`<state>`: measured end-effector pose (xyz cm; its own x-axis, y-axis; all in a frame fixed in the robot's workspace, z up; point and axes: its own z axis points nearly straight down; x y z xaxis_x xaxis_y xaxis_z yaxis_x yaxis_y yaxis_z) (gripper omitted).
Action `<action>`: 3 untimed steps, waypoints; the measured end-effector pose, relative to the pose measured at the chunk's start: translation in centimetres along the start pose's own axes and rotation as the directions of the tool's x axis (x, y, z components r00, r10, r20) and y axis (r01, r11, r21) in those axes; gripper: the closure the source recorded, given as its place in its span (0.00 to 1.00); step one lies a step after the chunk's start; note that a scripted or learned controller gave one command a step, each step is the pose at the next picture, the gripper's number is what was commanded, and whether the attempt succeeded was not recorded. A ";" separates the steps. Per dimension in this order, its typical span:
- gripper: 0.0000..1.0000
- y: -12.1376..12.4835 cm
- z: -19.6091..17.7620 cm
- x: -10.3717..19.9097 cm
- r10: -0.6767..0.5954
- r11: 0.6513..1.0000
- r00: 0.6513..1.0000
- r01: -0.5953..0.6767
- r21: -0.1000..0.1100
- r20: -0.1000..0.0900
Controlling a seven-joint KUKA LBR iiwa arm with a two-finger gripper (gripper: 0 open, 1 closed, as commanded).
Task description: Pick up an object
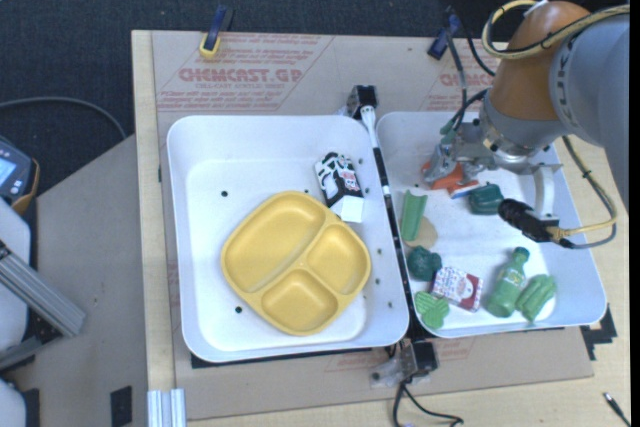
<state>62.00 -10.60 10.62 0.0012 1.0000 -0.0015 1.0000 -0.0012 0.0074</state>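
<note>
Camera view has the gripper (452,165) low in the right bin (585,300), right over an orange item (456,179) that sits just under its tips. Whether the fingers are wide or closed, I cannot tell from here. A dark green piece (485,200) lies just beside it, toward the front. Best bet: settle straight down, centre on the orange item, keep clear of the green neighbour, then lift slowly.

The pincer (452,165) hangs low over the right bin (575,300), above an orange object (455,181).
</note>
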 end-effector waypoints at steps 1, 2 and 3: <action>1.00 -0.3 -5.4 -0.9 0.000 1.000 1.000 0.000 0.001 0.001; 1.00 0.2 -10.4 -1.9 -0.001 1.000 1.000 0.001 -0.001 0.001; 1.00 0.3 -12.0 -1.9 -0.002 1.000 1.000 0.002 0.002 0.000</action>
<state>62.22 -12.44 22.62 -0.0004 1.0000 -0.0014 1.0000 0.0004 0.0053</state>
